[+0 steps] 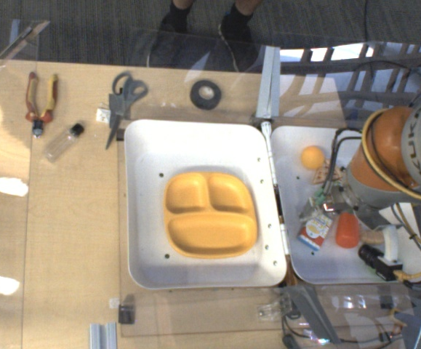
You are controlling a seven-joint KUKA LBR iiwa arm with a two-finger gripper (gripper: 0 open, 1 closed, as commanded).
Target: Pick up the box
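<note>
Grey and orange-banded, the arm (399, 151) is hanging over the right bin (297, 264), its gripper (325, 198) sitting just above the box (315, 233) — whether it is gripping anything, I cannot tell. Lying near the bin's left wall, the box is pointing its long axis up toward the gripper — directly below-left.

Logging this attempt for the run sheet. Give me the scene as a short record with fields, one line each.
left bin: shallow white bin holding a yellow three-compartment plastic tray
right bin: shallow white bin holding a small white, red and blue carton box, a yellow ball and a red-orange block
box position: near the right bin's left wall, lying in the bin
arm: grey arm with orange band above the right bin
bench top: red-handled pliers, grey scissors, black tape roll
</note>
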